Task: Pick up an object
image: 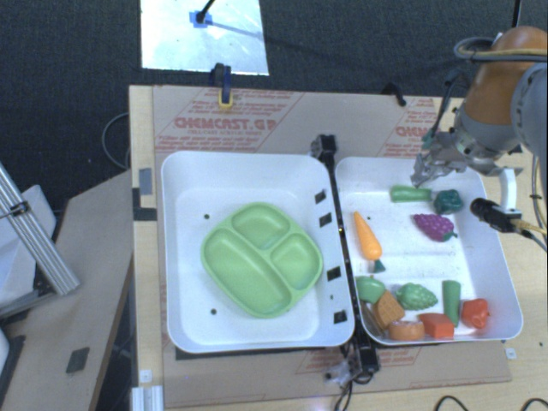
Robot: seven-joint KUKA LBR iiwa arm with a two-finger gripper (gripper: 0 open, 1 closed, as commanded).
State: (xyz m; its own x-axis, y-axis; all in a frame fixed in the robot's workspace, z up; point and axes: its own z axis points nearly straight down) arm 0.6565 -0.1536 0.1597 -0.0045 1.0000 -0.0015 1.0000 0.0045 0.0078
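Toys [424, 315] crowd the right bin's [505, 268] near edge. The hand [425, 171] hovers over a green toy [409, 193]; its spread is unclear

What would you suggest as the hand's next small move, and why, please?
Probably a short descent straight down: the hand hovers at the right bin's far edge, just above the green vegetable, nothing visibly held. The dark green piece lies beside it, so stay centred.

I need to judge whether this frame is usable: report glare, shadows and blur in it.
Camera view: lighting is even and soft over both bins; the left bin with the green plate is bright white but not blown out. Shadows are faint under the toy food, such as the carrot. The gripper and wrist look soft, so its fingers are hard to read. The reflective sheet shows glare.
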